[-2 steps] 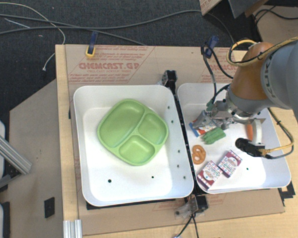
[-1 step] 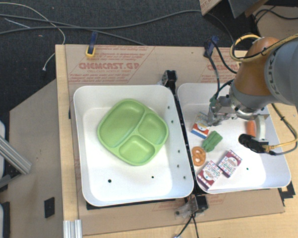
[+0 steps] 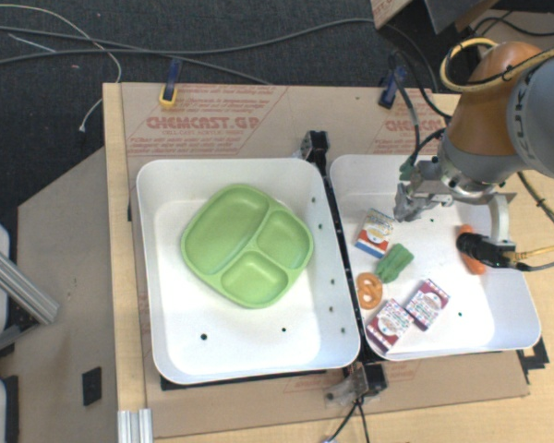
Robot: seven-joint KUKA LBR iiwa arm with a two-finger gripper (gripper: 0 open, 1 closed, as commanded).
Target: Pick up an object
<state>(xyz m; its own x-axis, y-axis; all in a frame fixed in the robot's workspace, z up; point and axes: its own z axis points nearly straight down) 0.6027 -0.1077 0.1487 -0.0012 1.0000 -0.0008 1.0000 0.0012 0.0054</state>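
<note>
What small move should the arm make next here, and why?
Probably a short descent toward the small red, white and blue carton. The gripper hangs in the right bin just up and right of it, with nothing seen held; the green piece and pretzel lie farther off.

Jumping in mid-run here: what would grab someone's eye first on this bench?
The bright green divided plate stands out first, lying alone in the left bin. Next is the arm's orange band at upper right, with the gripper hanging over the right bin. Below it sits a cluster of small items: a red-and-white carton, a green piece, a pretzel and two maroon packets.
</note>
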